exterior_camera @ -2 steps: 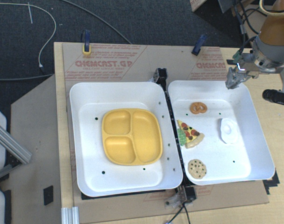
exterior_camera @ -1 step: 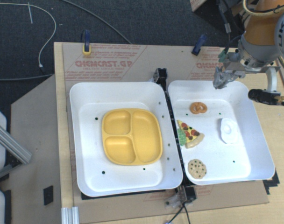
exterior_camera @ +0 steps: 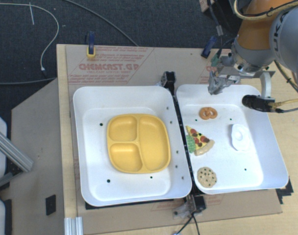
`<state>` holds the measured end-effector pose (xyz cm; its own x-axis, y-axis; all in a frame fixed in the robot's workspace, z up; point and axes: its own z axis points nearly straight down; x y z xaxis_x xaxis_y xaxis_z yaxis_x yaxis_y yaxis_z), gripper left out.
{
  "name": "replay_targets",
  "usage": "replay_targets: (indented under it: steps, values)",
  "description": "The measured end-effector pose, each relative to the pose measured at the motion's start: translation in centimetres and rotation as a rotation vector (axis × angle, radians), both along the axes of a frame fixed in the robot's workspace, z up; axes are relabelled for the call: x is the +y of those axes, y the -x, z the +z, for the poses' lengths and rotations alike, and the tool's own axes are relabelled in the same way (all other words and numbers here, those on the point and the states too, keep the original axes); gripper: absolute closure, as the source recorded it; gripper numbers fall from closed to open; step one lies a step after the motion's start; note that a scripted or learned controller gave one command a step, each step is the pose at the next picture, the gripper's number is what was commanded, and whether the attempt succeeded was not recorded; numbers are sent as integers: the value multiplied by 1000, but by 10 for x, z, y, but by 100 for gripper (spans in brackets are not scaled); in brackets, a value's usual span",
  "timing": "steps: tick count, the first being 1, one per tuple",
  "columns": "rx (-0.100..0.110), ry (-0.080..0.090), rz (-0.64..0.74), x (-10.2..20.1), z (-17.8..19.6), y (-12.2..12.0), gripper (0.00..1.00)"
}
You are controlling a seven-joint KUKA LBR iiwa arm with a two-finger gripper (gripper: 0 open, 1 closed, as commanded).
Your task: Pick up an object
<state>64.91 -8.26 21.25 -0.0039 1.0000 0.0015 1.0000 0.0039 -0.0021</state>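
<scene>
Overall: one slanted look down on a table that carries two shallow white bins side by side.
Far left: dark carpet with a thin white cable looping across it — well apart from the bins.
Table's far edge: a small blue-and-yellow clamp stands upright near the left corner.
Left bin: holds a yellow divided plate lying flat near the middle, with three compartments, all of them bare.
Between the bins: a black clip sits at the far end of the seam, and another black clip at the near end.
Right bin: holds four small things, none touching another.
Pretzel: a small brown toy, towards the far side of the right bin.
Pizza slice: a toy wedge with green and red toppings, close to the bin's left wall, near the middle.
Cookie: round and speckled, towards the near side, below the pizza slice.
White object: pale and rounded, hard to make out against the bin floor, to the right of the pizza slice.
End effector: hangs over the far edge of the right bin, just beyond the pretzel; nothing is between its fingers, and whether they stand wide or narrow cannot be told.
Arm: grey with an orange band, reaching in from the upper right.
</scene>
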Motion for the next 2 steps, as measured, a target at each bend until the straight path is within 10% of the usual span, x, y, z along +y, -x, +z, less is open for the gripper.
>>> replay_targets:
  steps: [2]
  values:
    - [-5,-1,4,128,7,-12,100]
